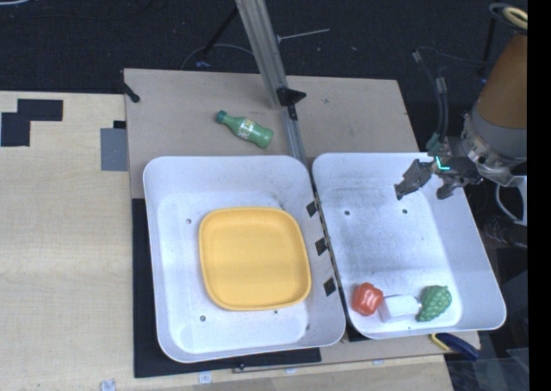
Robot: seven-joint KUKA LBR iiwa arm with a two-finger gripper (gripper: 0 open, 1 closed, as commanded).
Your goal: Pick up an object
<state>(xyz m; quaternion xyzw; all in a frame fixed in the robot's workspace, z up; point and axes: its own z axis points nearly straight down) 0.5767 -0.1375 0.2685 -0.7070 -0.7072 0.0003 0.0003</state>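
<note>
The gripper, fingers spread and empty above the right bin, should descend vertically over the red pepper, clear of the adjacent white block.

A broad orange band is seen on the arm, with a grey ring beneath it at the wrist. Below the wrist, a dark two-finger gripper is fitted, built from black angular parts, and a small teal light is shown near its base. A thin dark cable is looped beside the arm down toward the gripper.
</note>
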